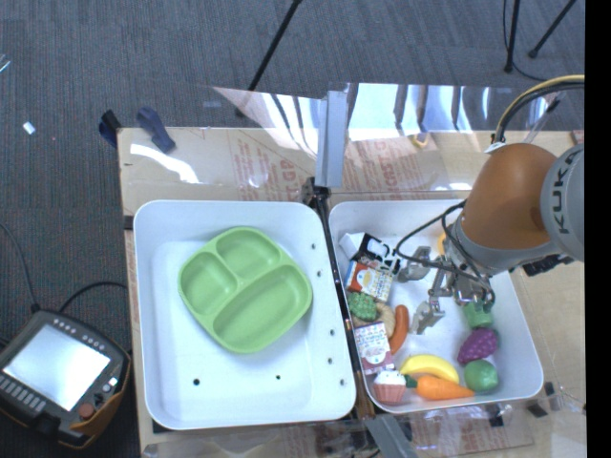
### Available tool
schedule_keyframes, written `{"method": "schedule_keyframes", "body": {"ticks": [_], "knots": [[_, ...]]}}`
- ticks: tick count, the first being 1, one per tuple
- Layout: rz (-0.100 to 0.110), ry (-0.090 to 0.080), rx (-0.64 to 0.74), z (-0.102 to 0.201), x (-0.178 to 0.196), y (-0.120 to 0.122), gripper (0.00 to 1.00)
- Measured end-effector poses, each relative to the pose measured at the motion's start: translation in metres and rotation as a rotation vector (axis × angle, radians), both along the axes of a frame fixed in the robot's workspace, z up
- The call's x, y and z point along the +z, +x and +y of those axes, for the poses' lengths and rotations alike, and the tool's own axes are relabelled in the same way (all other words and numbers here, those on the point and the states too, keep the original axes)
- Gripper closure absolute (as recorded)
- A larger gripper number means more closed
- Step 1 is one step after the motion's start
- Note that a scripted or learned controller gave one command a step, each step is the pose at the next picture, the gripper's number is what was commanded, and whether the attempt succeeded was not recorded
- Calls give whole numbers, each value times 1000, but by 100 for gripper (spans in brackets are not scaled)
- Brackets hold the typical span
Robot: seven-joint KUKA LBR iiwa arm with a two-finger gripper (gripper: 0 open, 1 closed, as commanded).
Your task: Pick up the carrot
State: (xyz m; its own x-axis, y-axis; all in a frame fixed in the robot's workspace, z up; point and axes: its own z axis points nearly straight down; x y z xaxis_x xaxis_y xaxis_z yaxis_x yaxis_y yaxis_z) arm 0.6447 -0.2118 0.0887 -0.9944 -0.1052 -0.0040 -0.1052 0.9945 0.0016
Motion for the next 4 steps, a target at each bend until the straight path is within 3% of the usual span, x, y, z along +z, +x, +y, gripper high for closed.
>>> {"method": "schedule_keyframes", "body": {"ticks": [1, 2, 3, 4], "knots": [[5, -1, -186, 71, -1, -69, 0], [1, -1, 10, -2, 111, -92, 0], [1, 0, -236, 2, 0, -20, 0], [-14, -8, -22, 4, 171, -60, 0]]}}
